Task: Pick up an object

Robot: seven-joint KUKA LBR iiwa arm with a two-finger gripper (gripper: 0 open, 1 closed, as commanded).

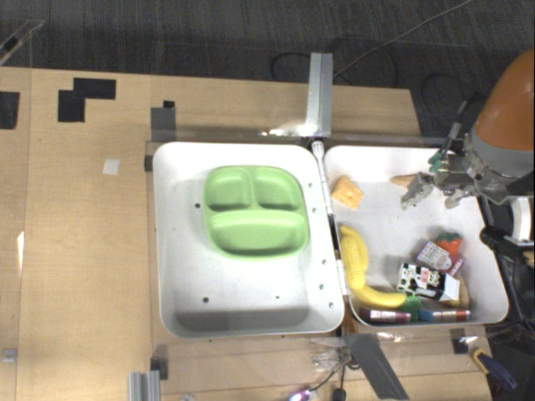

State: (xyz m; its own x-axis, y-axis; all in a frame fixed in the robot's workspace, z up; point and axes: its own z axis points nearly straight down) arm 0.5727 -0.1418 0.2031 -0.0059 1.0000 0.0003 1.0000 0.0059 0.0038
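The gripper (435, 189) is hovering over the right bin (380, 224), near a cheese wedge (347, 194); a banana (359, 270) is lying below, a green plate (255, 210) is sitting in the left bin (180, 249).

A robotics lab: wooden bench (75, 249), metal framing (321, 90), loose cables (401, 36).

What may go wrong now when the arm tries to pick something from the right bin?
1. The gripper hangs over bare floor of the right white bin; closing here would probably catch nothing.
2. The small printed boxes and markers lie crowded beside the yellow banana, so fingers may push neighbours instead.
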